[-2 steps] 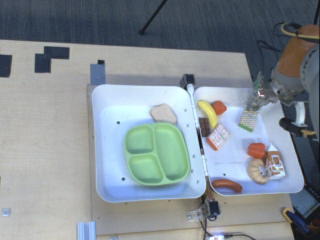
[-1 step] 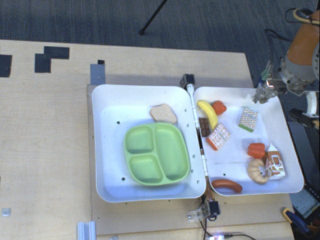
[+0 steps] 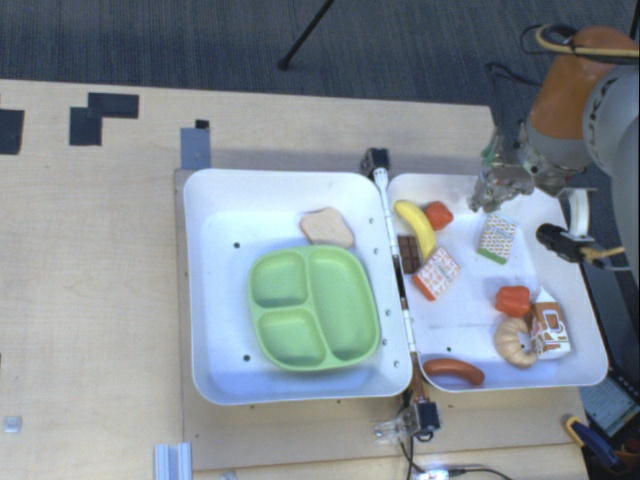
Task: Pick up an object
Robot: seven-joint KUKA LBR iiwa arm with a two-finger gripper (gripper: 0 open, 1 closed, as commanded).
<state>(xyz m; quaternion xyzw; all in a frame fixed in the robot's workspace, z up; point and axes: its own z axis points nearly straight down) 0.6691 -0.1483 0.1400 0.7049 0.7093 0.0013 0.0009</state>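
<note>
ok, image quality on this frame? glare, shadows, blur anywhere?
Camera view: light is soft and even, with faint shadows beside the green tray and the bin walls; the right bin floor looks bright and slightly washed out, with no hard glare; the claw is small and slightly soft, so its fingers are hard to make out; the banana and other items are reasonably sharp.

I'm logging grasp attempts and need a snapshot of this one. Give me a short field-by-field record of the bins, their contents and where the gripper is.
left bin: green divided tray, slice of bread just beyond it
right bin: banana, orange-red piece, chocolate bar, two small packets, red piece, bagel, small carton, sausage
gripper: over the far right corner of the right bin
held item: none seen between the fingers
finger state: cannot tell
</note>
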